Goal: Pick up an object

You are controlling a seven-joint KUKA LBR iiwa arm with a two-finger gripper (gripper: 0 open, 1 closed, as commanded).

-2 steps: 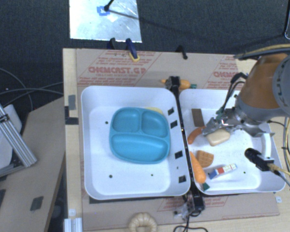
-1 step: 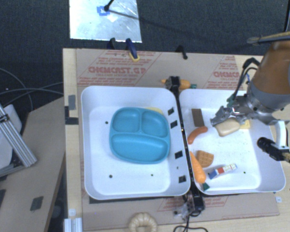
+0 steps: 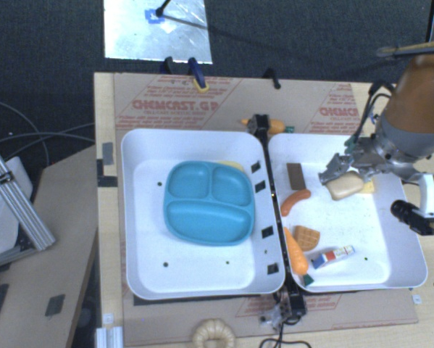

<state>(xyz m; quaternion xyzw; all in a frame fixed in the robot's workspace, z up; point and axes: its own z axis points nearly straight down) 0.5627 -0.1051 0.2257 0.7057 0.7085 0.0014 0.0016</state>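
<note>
My gripper [image 3: 339, 171] hangs over the upper right part of the right bin [image 3: 398, 267]. A beige bread-like piece [image 3: 346, 187] lies directly under its tip, touching or nearly touching it, with a small yellow piece [image 3: 368, 187] at its right side. Whether the beige piece is gripped is hidden by the wrist. Left of the gripper in the same bin lie a brown block [image 3: 295, 175] and a red sausage [image 3: 295, 201]. Nearer the front are a waffle [image 3: 307, 236], an orange carrot [image 3: 295, 254] and a small toothpaste tube [image 3: 332, 256].
The left bin [image 3: 140, 267] holds a blue divided plate [image 3: 208, 201] with a pale yellow thing [image 3: 233, 165] behind it. An orange object [image 3: 275, 127] rests beyond the bins' far rim. A blue clamp [image 3: 197, 74] stands at the board's back edge.
</note>
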